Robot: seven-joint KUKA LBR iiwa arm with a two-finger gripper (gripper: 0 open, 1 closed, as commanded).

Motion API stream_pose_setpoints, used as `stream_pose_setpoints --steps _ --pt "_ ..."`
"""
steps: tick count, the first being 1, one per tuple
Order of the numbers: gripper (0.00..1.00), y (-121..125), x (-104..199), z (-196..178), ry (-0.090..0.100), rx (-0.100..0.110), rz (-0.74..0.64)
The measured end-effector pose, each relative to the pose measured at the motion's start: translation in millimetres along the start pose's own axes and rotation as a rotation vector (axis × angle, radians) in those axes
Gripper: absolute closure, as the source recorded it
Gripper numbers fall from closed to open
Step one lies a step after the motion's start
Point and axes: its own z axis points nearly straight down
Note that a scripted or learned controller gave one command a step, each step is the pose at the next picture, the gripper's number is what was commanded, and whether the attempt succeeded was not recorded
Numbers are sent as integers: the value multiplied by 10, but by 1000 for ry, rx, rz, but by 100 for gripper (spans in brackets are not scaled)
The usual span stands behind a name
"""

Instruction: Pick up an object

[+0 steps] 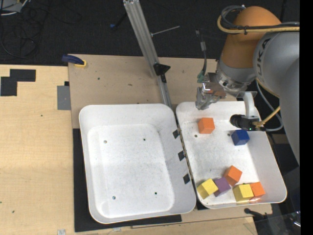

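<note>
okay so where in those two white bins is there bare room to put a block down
The left bin is bare floor wall to wall. In the right bin, a free patch lies between the orange cube, the blue cube and the near-edge cluster. That cluster is crowded; the gripper hangs over the far rim.

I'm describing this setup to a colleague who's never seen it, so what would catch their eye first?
Most striking is the grey arm with its orange band reaching in from the right, its gripper hanging over the far end of the right bin. That bin holds bright blocks: an orange cube and a blue cube lying apart, and a cluster of five at its near end. The left bin sits alongside.
</note>
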Motion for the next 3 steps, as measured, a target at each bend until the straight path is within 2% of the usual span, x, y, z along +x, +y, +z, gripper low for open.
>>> stream_pose_setpoints --steps 1,2,3 --pt "100 -15 479 60 -1 1 0" --pt "100 7 988 -117 0 -2 0" --pt "100 -126 1456 -45 -1 2 0"
